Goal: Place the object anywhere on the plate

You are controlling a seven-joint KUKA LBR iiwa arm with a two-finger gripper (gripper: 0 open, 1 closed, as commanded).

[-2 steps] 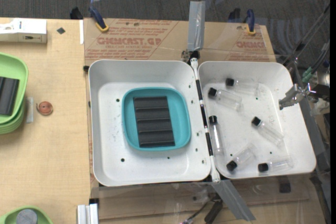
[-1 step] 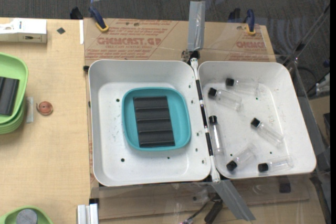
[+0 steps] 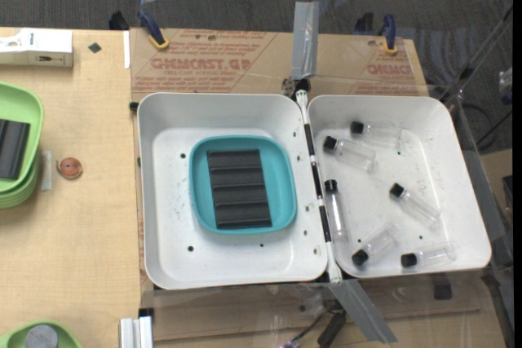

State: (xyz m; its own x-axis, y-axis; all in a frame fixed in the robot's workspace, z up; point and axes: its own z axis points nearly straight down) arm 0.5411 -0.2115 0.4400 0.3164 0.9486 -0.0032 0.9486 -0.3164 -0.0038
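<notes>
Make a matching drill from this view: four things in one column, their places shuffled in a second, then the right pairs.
Things:
1. teal plate
2. clear vials
3. green tray
4. orange clamp

Places:
A. on the cardboard behind the bins
B. in the left bin
C. at the bench's left edge
D. in the right bin

Pairs: 1-B, 2-D, 3-C, 4-A

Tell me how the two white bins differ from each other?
The left bin holds one teal plate with a dark ribbed insert; the right bin holds several clear vials with black caps, such as one by the divider and one in the middle. The left bin's load sits centred; the right bin's vials lie scattered at different angles. Both are shallow, white and about equal in size.
</notes>
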